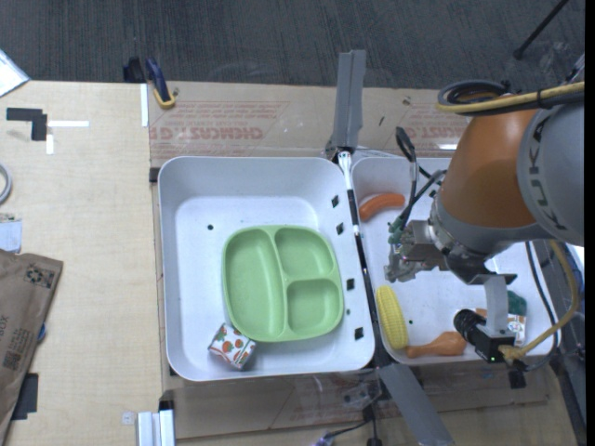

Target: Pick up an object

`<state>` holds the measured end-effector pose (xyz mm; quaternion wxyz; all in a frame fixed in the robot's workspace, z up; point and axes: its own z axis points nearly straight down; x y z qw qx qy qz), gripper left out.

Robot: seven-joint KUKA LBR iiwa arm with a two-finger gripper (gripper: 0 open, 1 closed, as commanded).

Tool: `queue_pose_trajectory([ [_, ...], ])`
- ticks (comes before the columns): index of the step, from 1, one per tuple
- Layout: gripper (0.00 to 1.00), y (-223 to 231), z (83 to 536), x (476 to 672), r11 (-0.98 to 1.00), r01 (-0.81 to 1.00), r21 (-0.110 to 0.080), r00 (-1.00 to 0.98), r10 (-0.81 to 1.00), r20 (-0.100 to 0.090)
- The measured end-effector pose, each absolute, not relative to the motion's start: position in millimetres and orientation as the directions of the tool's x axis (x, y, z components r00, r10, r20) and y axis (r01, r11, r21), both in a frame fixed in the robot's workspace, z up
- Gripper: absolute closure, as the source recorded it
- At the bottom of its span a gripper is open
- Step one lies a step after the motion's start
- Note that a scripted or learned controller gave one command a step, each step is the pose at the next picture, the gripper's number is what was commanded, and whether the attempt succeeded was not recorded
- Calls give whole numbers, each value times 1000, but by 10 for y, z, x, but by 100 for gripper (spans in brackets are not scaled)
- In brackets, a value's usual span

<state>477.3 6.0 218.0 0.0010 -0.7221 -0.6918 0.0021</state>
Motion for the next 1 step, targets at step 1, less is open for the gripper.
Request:
queue_pose_trajectory([
  [1,100,-681,2076,4858,62,998,-4,-62,998,-1],
])
